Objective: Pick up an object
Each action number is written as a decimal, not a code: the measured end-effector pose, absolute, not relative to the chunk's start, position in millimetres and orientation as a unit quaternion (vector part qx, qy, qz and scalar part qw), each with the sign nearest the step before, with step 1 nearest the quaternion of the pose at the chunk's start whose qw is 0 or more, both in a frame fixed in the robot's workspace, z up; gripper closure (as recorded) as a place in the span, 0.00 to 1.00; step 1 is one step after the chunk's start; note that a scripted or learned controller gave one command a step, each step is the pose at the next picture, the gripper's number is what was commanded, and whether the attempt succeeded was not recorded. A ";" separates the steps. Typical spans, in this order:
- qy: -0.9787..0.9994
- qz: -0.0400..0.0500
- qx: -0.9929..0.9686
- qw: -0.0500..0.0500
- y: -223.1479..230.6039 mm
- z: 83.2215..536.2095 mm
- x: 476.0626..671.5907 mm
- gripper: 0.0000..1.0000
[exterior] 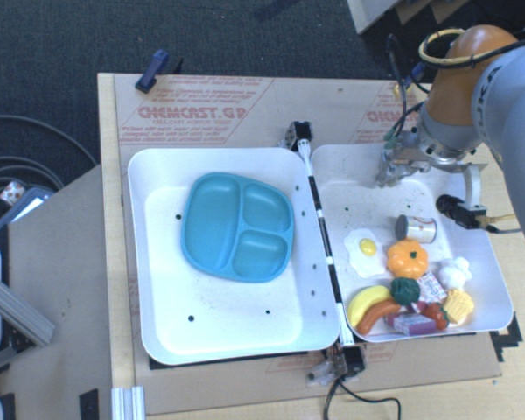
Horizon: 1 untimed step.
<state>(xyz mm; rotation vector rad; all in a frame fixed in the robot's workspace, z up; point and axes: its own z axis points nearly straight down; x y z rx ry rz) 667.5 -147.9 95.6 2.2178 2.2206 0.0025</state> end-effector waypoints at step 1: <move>0.708 0.001 0.707 0.001 -147.9 95.4 667.4 0.00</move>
